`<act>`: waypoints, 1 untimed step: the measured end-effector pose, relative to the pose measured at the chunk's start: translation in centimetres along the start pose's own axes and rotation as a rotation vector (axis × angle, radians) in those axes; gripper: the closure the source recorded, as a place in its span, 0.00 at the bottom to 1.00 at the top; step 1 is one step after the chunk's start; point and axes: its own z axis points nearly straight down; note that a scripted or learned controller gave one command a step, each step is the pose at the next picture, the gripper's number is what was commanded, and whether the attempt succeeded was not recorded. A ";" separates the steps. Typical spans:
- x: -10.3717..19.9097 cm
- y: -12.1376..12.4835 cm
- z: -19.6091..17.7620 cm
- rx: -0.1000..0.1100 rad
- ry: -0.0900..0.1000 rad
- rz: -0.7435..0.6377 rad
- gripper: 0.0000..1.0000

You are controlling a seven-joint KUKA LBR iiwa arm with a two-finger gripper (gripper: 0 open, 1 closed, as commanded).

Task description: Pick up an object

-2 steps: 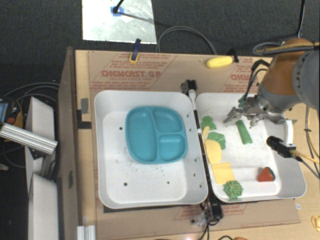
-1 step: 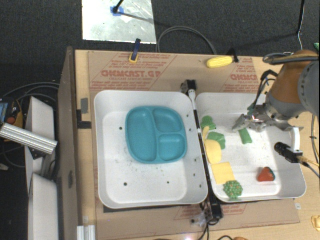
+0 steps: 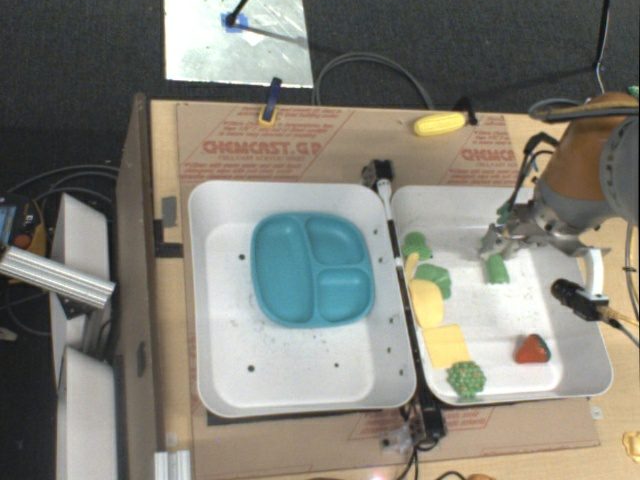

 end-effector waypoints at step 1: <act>5.5 5.5 1.1 0.006 0.001 -0.008 1.00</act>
